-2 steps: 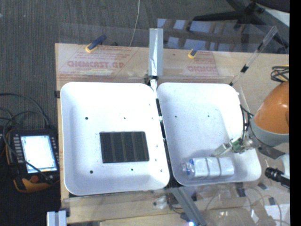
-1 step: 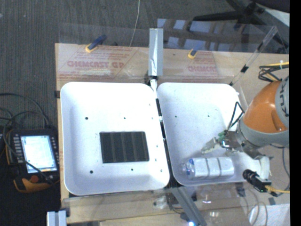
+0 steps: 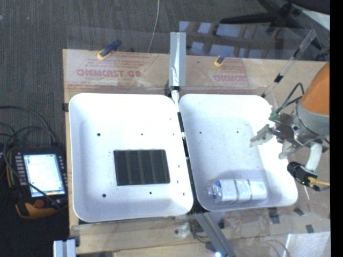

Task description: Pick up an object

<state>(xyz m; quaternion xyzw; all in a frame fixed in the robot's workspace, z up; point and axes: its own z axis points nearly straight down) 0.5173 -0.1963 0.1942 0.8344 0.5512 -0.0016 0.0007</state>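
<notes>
At the near edge of the worktop (image 3: 107, 63), two white bins stand side by side and touch along their inner rims. In the right bin (image 3: 225, 116), a clear plastic bottle (image 3: 237, 190) lies on its side in the near part, close to the near wall. Its blue cap points to the left bin, and a white label wraps its body.

In the left bin (image 3: 86, 111), a dark rectangular pad (image 3: 142, 166) with ribs lies flat on the floor, a little nearer than the middle. Small dark dots are spread over the floors of both bins.

On the floor to the left of the worktop, a handheld control unit (image 3: 38, 175) with a bright screen lies among black cables.

Further back, the end effector (image 3: 268, 134) is above the right side of the right bin, well apart from the bottle. The grey arm (image 3: 316, 116) with the orange band comes in from the right. Whether the end effector is open or closed, I cannot tell; nothing is seen in its grip.

At the far side, two yellow clamps (image 3: 109, 49) sit on the worktop edge, and a grey post (image 3: 177, 58) stands between the bins.
</notes>
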